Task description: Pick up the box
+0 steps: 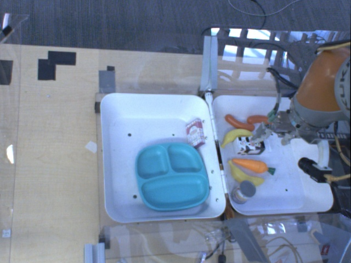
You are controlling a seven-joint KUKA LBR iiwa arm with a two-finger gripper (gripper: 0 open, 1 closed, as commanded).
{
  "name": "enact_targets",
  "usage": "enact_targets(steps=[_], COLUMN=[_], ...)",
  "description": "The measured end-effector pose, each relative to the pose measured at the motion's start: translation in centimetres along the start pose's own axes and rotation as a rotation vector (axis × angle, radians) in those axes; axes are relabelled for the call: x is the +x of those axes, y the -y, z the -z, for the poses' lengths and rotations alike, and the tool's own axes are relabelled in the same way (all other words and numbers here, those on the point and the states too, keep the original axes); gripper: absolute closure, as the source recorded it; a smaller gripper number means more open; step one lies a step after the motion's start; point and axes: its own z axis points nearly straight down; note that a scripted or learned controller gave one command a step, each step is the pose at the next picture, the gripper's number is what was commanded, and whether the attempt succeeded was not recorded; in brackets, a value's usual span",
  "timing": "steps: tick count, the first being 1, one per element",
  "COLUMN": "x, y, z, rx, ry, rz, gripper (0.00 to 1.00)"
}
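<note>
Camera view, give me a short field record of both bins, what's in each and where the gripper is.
left bin: blue divided plate; small red and white box leaning at the right wall
right bin: two bananas, carrot, orange-red sausage-shaped pieces, tin can
gripper: low over the right bin, by a black and white item
box held: no

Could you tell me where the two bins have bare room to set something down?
The left bin is bare along its far and left sides, around the blue divided plate and the small box by its right wall. The right bin has bare floor on its near right. Its left side is crowded: bananas, carrot, can, gripper.
</note>
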Motion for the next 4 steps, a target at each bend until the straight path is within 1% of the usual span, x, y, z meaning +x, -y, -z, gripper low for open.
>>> enact_targets(steps=[1,2,3,4], x=[-1.9,-1.7,-1.5,-6.9], y=[-3.6,-3.9,-1.6,1.1], z=[-6.6,-5.4,-6.6,-6.6], rx=[-0.010,-0.016,-0.011,-0.008], ry=[0.002,-0.001,-0.001,0.001], rz=[-0.006,-0.005,-0.241,-0.526], gripper=[0.00,1.00,1.00,1.00])
